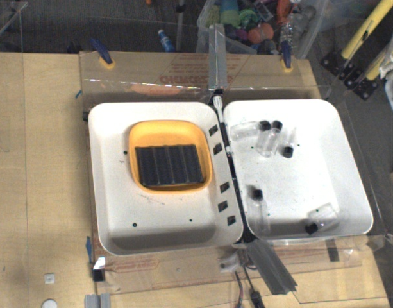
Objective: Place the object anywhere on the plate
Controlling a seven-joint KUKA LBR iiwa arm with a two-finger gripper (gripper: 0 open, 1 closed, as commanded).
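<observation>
The left bin [113, 223] holds one yellow plate [140, 135]. One black ridged block [169, 165] lies flat on that plate. The right bin [337, 172] holds about five small clear bottles [267, 140] with black caps, spread apart.

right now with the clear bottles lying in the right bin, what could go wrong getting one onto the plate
1. The clear bottles are see-through against the white right bin, so a grasp could easily miss.
2. Three of them lie bunched together, so closing on one may knock the others.
3. A dark ridged block covers most of the yellow plate in the left bin, leaving little bare plate; a dropped bottle might roll off.
</observation>
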